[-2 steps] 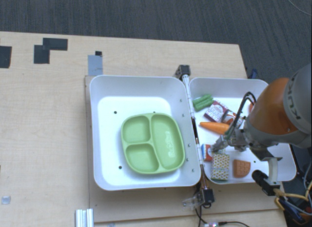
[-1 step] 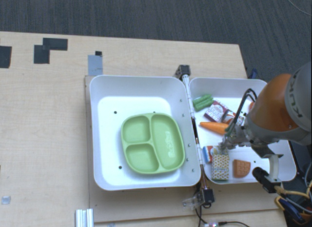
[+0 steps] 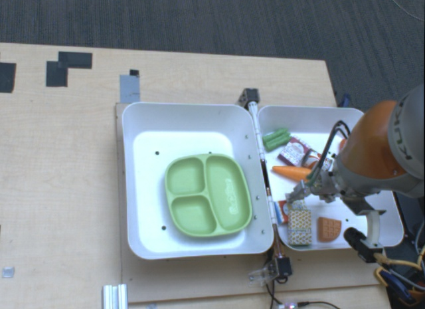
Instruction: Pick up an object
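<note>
The right bin (image 3: 352,116) holds a green vegetable (image 3: 275,138), a dark red-purple packet (image 3: 294,151), an orange carrot (image 3: 290,173), a patterned tan block (image 3: 299,226) and an orange-brown biscuit-like piece (image 3: 328,228). My gripper (image 3: 303,191) hangs low over the bin's middle, just below the carrot's right end and above the patterned block. The arm's orange band covers the bin's right part. Nothing is seen held.
The left bin (image 3: 143,168) carries a light green divided plate (image 3: 208,195) in its middle. A metal divider runs between the bins. Dark patches and a small grey block lie on the wooden bench to the upper left.
</note>
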